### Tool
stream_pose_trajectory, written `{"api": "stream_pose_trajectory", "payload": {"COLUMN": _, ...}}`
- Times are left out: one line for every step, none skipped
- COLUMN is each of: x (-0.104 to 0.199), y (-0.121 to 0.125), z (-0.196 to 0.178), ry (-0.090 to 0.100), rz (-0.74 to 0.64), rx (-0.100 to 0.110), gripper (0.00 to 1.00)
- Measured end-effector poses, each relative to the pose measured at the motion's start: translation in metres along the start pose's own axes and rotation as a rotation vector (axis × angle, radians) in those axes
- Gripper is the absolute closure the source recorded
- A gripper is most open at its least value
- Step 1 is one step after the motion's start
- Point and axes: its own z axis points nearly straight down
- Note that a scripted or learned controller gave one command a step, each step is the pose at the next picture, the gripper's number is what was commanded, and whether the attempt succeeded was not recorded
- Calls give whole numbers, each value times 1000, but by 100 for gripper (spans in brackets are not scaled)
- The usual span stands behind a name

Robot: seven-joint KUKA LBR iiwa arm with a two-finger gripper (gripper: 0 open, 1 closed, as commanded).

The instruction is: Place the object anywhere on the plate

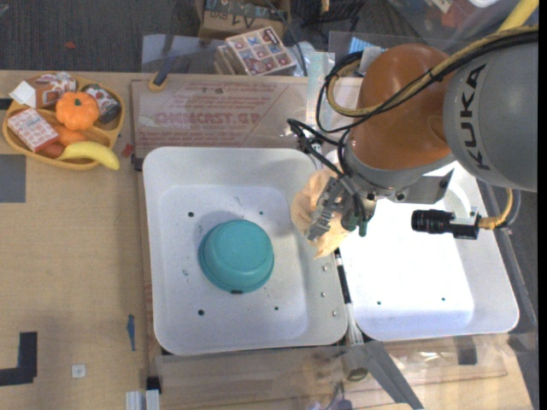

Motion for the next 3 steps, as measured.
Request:
{"api": "stream_pose_trajectory", "payload": {"x": 21, "y": 40, "z": 6, "ry": -1, "rz": -395, "rx": 0, "gripper": 100}}
{"api": "stream_pose_trajectory", "payload": {"x": 51, "y": 79, "z": 0, "ry": -5, "rz": -420, "rx": -1, "gripper": 100}}
{"api": "stream_pose_trajectory", "payload": {"x": 51, "y": 79, "z": -1, "ry": -5, "rz": -420, "rx": -2, "gripper": 0}}
